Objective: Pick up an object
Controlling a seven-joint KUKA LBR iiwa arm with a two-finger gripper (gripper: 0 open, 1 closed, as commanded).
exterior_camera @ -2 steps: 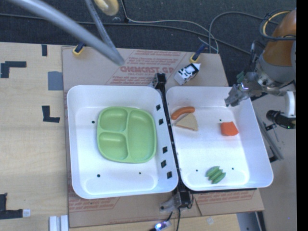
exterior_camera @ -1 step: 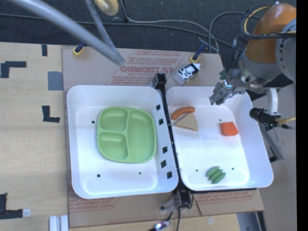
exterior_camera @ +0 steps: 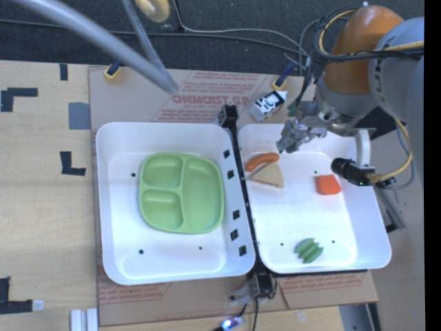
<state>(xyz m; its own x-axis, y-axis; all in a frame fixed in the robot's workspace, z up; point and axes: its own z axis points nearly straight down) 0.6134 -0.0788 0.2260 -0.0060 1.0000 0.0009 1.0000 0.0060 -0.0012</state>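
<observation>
Orange-red sausage (exterior_camera: 262, 161) atop pale wedge (exterior_camera: 269, 176) in right bin (exterior_camera: 358, 254), hand (exterior_camera: 295, 138) just above, grip state unclear

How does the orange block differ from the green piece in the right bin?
The orange block is squarish and sits near the bin's right wall; the green piece is long, ridged and lies slanted near the front edge. The block is nearer the tool. Both lie loose and untouched on the right bin floor.
</observation>
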